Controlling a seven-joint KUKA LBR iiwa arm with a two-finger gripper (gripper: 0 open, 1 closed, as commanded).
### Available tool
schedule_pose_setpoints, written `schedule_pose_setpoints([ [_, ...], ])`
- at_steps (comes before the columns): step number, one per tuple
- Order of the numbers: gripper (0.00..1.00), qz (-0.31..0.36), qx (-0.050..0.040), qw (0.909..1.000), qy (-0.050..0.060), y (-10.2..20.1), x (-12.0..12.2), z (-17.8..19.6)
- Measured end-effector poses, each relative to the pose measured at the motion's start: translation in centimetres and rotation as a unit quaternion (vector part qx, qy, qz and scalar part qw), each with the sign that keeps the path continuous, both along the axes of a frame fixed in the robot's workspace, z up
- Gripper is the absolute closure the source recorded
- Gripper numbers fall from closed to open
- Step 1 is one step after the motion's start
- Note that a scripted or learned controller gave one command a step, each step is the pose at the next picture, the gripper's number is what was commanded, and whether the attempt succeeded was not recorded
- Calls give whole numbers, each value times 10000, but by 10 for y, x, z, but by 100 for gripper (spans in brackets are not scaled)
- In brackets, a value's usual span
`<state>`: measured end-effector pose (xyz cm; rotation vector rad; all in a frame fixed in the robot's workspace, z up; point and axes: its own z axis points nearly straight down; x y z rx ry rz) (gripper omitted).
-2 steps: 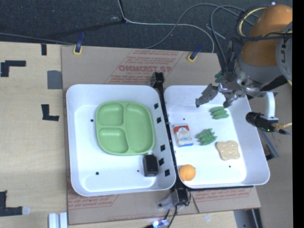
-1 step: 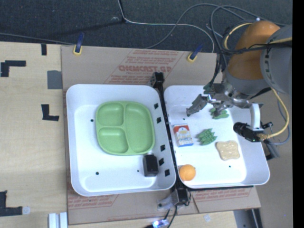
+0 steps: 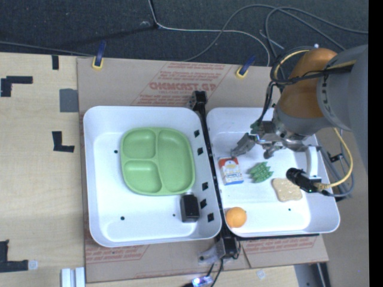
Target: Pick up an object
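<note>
Arm (image 3: 335,88) enters from right, wrist bent downward; tool (image 3: 256,149) low, fingers (image 3: 242,146) spread apart, nothing between them.

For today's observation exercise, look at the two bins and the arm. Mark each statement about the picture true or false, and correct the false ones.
1. The green divided plate lies in the left bin. True.
2. The orange ball sits on the green divided plate. False: it lies in the right bin, near its front left corner.
3. The gripper holds the small carton. False: the carton lies on the bin floor, apart from the fingers, which grip nothing.
4. A small black block lies in the left bin by the plate's near right corner. True.
5. The green leafy toy lies between the carton and the tan cookie-shaped piece. True.
</note>
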<state>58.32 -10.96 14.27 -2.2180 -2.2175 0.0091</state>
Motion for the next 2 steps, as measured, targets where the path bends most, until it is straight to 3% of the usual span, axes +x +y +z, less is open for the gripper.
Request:
schedule_pose_setpoints([
  [1, 0, -4, 0, 10000, -38, 0, 0, -52],
  [2, 100, 16, 23, 10000, -64, 3, 3, -37],
])
